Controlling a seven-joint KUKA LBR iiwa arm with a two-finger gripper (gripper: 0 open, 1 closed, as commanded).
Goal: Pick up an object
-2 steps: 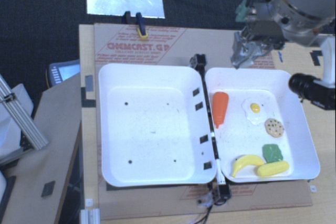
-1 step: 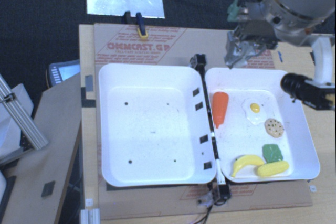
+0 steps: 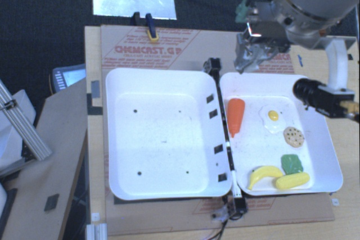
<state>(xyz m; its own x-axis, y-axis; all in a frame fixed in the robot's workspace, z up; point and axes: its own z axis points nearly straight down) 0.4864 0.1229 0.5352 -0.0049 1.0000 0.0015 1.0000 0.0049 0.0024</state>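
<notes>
Hand [image 3: 253, 59] sits upper right of frame, above the right-hand shallow white bin [image 3: 320, 137]; we can't tell its state. Orange plastic carrot [image 3: 235, 116] untouched, pick not started.

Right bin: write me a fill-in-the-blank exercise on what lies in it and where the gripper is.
1. The carrot lies along the right bin's ____ wall.
2. The cookie sits just below the fried ____.
3. The banana lies to the ____ of the green piece.
4. The gripper hangs above the bin's ____ left corner.

Missing words: left; egg; left; far
</notes>
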